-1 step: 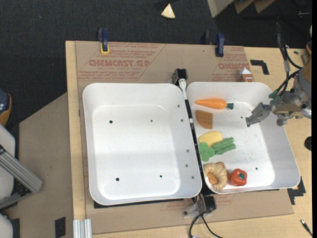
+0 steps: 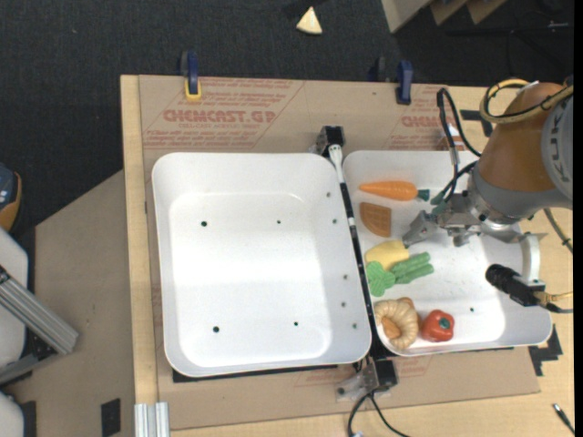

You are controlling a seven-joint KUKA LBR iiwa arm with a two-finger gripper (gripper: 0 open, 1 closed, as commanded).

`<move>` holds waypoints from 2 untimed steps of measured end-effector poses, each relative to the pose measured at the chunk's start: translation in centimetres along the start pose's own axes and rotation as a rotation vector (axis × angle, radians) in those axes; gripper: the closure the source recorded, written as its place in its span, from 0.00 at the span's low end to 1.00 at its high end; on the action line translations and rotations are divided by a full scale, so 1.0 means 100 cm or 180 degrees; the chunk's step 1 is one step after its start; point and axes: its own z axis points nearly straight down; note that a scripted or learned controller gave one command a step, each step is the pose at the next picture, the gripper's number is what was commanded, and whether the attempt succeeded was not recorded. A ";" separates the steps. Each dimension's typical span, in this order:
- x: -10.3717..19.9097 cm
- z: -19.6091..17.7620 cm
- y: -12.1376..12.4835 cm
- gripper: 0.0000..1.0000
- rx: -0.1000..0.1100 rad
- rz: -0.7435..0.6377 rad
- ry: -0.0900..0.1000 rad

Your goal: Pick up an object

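My arm (image 2: 524, 157) enters from 3 o'clock and reaches over the right bin (image 2: 483, 330). My claw (image 2: 421, 228) sits low above that bin's middle, pointing toward 9 o'clock. Nothing lies between its grey fingers; whether they are spread or closed I cannot tell from this angle.

All the objects are in the right bin, along its 9 o'clock side. Carrot (image 2: 390, 190): lying flat near the 12 o'clock wall, its green top toward 3 o'clock. Brown bread slice (image 2: 375, 218): just below the carrot, at 9 o'clock of the claw, close but apart from it. Yellow piece (image 2: 386, 252): at 7 o'clock of the claw, touching the green vegetable (image 2: 401, 272) beneath it. Croissant (image 2: 398, 322) and red tomato (image 2: 438, 325): side by side at the 6 o'clock wall, touching.

Left bin (image 2: 182, 189): white, a few small dark holes in its floor. Both bins rest on the cardboard-covered counter (image 2: 146, 135).
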 end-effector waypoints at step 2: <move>0.043 0.026 0.099 0.00 0.0023 0.0004 -0.0010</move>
